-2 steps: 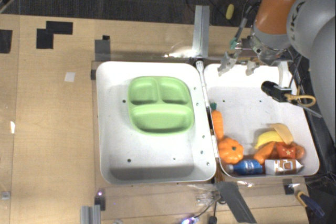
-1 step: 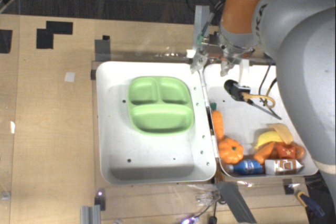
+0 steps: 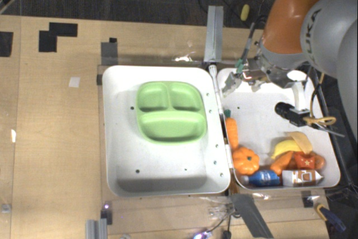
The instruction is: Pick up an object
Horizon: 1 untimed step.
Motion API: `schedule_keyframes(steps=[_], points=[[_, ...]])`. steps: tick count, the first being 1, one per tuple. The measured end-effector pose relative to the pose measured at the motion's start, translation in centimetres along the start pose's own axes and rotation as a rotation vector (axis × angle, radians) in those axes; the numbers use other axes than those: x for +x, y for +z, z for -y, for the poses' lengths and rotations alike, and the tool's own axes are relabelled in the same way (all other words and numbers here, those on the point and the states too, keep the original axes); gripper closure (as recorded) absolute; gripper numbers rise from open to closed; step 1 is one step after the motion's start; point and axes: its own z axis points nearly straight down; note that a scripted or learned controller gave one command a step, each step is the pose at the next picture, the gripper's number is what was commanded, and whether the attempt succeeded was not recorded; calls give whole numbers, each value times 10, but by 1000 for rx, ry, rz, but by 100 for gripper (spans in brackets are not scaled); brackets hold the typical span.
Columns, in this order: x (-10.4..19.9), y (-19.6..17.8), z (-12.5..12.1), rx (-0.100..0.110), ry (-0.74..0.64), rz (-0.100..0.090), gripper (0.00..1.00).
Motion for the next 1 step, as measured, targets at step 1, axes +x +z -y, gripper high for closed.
schedule_keyframes(steps=[1], points=[[-44, 0, -18, -1, 11, 1, 0]])
